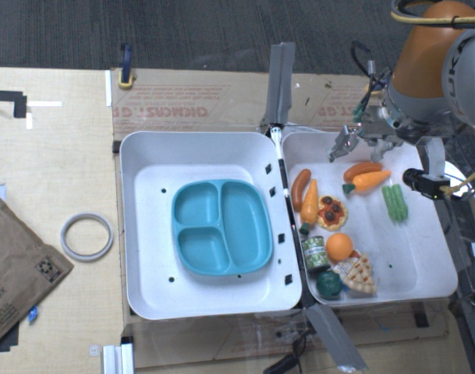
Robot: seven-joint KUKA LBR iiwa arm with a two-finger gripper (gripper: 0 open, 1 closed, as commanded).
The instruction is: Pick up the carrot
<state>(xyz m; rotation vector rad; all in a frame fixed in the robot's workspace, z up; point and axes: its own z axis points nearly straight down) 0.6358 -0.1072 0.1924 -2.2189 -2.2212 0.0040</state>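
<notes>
The carrot (370,181) is orange with a small green stem at its left end. It lies in the back part of the right bin (412,263), pressed against a red-orange sausage-shaped piece (363,167) just behind it. My gripper (356,149) hangs over the bin's back edge, just behind and above the carrot. It is open, its two fingertips spread to either side, with nothing between them. The grey arm with its orange band (428,49) comes in from the upper right.
Near the carrot lie a green pod (395,202), a small pizza (331,213), an orange (339,246), a red sausage (300,186), a green can (313,252) and a waffle slice (359,274). The left bin (143,209) holds a teal divided plate (221,226).
</notes>
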